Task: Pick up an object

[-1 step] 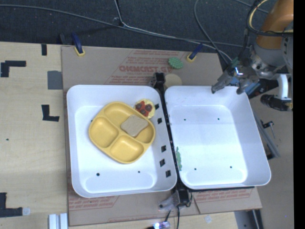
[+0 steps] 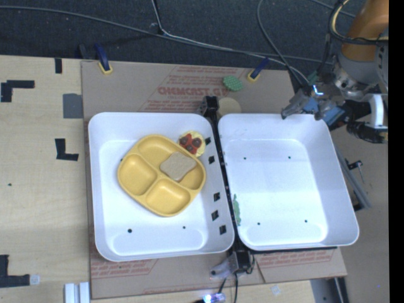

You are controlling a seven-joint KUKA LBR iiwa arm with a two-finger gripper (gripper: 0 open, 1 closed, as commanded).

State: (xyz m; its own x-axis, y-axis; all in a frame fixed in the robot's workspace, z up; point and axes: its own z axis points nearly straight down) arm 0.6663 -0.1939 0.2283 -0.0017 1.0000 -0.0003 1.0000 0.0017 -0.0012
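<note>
A yellow divided plate lies in the left bin. A tan slice of toast rests on it. A small red and yellow item sits at the plate's upper right edge. A small green piece lies against the left wall of the right bin. My gripper hovers over the back right corner of the right bin, far from all these things. Its fingers are spread open with nothing between them.
A green round object lies on the cardboard behind the bins. Two blue and yellow clamps hold the cardboard's far edge. Cables run across the dark floor at the back. Black clips line the seam between the bins.
</note>
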